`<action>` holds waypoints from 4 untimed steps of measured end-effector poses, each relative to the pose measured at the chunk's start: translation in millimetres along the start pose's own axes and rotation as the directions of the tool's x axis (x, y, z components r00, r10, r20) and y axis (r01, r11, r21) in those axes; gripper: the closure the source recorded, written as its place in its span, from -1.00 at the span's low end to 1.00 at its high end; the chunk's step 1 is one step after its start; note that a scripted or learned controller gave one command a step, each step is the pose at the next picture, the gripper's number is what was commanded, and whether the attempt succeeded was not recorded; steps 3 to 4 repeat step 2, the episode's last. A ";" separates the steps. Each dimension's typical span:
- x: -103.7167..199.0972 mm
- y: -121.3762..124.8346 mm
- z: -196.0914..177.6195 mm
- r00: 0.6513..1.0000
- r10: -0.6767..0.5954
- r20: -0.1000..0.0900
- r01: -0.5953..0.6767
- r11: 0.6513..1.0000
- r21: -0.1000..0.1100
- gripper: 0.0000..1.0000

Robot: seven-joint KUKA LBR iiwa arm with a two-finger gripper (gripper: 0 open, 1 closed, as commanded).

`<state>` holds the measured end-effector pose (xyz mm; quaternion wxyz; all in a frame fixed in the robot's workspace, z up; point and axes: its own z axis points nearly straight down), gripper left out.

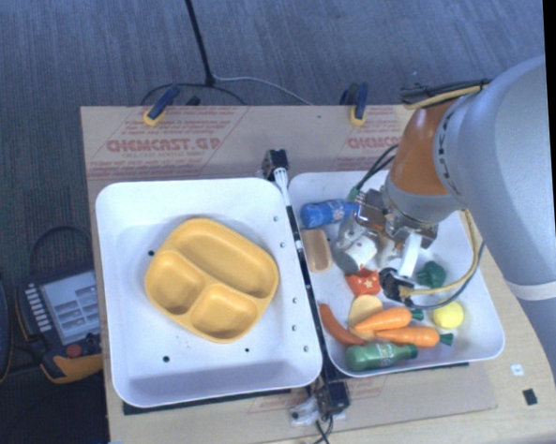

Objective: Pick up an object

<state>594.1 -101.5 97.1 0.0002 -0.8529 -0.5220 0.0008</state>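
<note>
The right bin [487, 340] holds several toy foods. Among them are a blue can [323, 213], a tan block [316, 250], a white piece [360, 253], a red piece [363, 282], a dark green piece [432, 274], a yellow lemon [448, 316], two orange carrots [383, 321], a red chili [334, 325] and a green bottle [380, 355]. My gripper [381, 243] is low over the upper middle of this bin, right above the white piece and just right of the blue can. The arm hides what lies directly under the wrist.
The left bin [127, 366] holds a yellow divided plate [212, 279]. A black clamp [275, 162] stands at the top of the wall between the bins. Cables run along the right bin's right side. A handheld controller [58, 314] lies left of the bench.
</note>
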 end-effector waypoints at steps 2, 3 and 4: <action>41.3 -58.5 -87.0 0.980 -0.199 0.000 0.199 0.980 0.000 1.00; 41.3 -58.5 -87.0 0.980 -0.199 0.000 0.199 0.980 0.000 1.00; 41.3 -58.5 -87.0 0.980 -0.199 0.000 0.199 0.980 0.000 1.00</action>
